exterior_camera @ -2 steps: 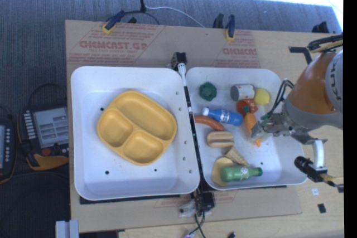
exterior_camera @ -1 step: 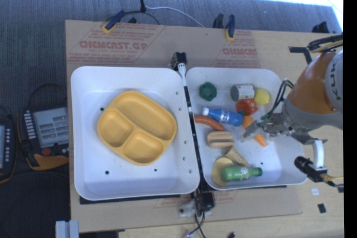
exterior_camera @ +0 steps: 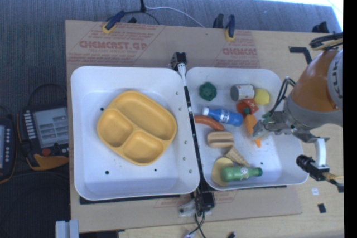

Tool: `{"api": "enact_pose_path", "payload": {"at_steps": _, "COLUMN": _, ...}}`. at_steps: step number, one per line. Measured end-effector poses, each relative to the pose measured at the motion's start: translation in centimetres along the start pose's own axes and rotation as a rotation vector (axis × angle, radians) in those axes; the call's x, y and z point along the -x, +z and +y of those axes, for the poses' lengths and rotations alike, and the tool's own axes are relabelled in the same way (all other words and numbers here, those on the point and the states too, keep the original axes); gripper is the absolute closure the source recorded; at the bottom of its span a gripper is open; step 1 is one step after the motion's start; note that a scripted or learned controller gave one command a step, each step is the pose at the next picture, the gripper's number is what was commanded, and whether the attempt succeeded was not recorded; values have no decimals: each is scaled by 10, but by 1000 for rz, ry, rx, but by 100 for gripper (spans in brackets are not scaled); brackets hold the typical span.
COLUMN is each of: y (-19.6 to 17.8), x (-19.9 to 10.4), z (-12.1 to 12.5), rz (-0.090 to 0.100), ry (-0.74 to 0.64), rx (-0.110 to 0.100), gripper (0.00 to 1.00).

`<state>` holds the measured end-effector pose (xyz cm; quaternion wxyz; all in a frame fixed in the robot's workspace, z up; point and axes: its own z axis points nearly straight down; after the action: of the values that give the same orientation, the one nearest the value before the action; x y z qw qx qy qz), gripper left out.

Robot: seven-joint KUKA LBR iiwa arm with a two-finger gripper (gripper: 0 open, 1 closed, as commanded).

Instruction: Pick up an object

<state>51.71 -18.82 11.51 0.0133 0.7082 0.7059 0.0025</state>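
- On the bench, two white bins sit side by side: left bin point(exterior_camera: 83, 175), right bin point(exterior_camera: 273, 78).
- Left bin holds a yellow divided plate point(exterior_camera: 136, 126), lying at a slant near the bin's middle.
- Right bin holds the loose objects. Far row: dark green round piece point(exterior_camera: 208, 91), grey can point(exterior_camera: 242, 91) on its side, yellow ball point(exterior_camera: 262, 97) just right of the can.
- Middle: blue-and-white bottle point(exterior_camera: 223, 116) lying flat, a sausage point(exterior_camera: 207, 121) beside it on the left, a red piece point(exterior_camera: 246, 107) and an orange carrot point(exterior_camera: 250, 122) on the right.
- Near side: hot dog bun point(exterior_camera: 220, 139), a tan wedge point(exterior_camera: 237, 156), green bottle point(exterior_camera: 241, 173) lying over a yellow piece point(exterior_camera: 221, 165).
- Arm point(exterior_camera: 321, 92) reaches in from the right; gripper point(exterior_camera: 262, 125) is low over the right side of the right bin, just beside the carrot.
- Finger state: cannot tell, tips too small and dark against the clutter. No object is visibly between them.
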Motion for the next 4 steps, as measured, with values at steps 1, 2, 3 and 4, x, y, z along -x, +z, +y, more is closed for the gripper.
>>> {"api": "enact_pose_path", "payload": {"at_steps": 1, "y": 0, "x": 0, "z": 0, "rz": 0, "ry": 0, "rx": 0, "gripper": 0}}
{"api": "enact_pose_path", "payload": {"at_steps": 2, "y": 18, "x": 7, "z": -4, "rz": 13, "ry": -5, "rx": -16, "gripper": 0}}
{"api": "enact_pose_path", "payload": {"at_steps": 3, "y": 8, "x": 10, "z": -3, "rz": 6, "ry": -3, "rx": -12, "gripper": 100}}
{"api": "enact_pose_path", "payload": {"at_steps": 4, "y": 8, "x": 10, "z": -3, "rz": 6, "ry": -3, "rx": -12, "gripper": 0}}
